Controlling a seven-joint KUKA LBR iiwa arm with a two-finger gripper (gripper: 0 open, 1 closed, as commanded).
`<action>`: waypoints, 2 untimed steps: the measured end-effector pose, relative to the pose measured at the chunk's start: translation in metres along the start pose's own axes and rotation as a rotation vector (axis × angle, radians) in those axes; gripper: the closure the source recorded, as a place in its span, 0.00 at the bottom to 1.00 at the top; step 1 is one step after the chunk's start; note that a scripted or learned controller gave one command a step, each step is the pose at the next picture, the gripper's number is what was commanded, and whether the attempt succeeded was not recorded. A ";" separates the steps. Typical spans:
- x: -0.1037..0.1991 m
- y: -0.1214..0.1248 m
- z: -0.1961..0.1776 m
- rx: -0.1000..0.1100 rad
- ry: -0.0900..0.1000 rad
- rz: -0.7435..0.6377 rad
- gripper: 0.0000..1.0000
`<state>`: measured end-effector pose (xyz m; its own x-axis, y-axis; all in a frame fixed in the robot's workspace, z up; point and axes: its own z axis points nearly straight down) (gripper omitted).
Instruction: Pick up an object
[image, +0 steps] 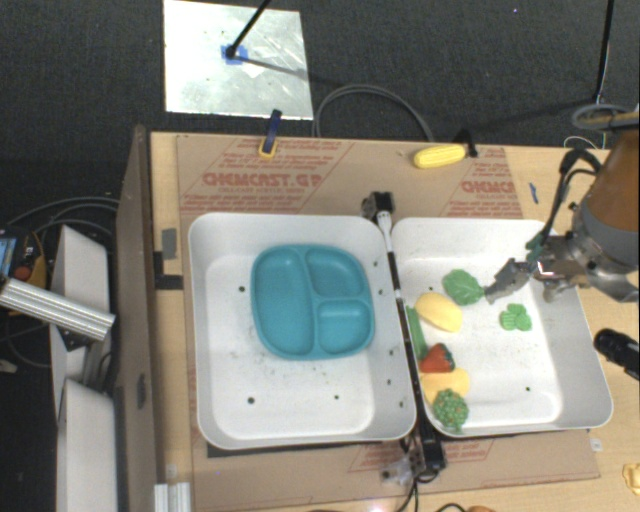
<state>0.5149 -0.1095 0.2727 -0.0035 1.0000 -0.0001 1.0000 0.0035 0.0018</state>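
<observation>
Your jaws (503, 283) hang over the right bin (575, 385), low in its upper middle, reaching in from the right. You cannot tell from this slanted view whether they are spread or pressed together; the dark tip blurs into one shape. Nothing shows between them. The tip sits just beside the right edge of a green leafy piece (462, 287), and whether it touches that piece is not clear. A smaller green leafy piece (515, 319) lies just below and right of the tip, apart from it.

Further out in the same bin, you have a pale yellow rounded piece (439, 311) touching the lower left of the larger leaf. Along the bin's left wall a thin green strip (413, 327) runs down toward a red piece (437, 357), which rests against a yellow piece (446, 381) beneath it. A bumpy green piece like broccoli (450, 409) sits at the bottom, near the front wall. Any of these is there for you to pick.

The left bin (225, 390) carries a blue divided plate (311, 301) with three compartments, set a little above the middle. Both bins rest side by side on the bench (330, 175), and a yellow item (438, 156) lies on the bench behind the right bin
</observation>
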 end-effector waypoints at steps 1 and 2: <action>-0.017 0.024 0.126 0.008 0.001 0.002 0.00; -0.087 0.050 0.189 -0.005 -0.005 0.005 0.00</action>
<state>0.5653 -0.1963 0.0838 0.0015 1.0000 -0.0047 1.0000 -0.0015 0.0066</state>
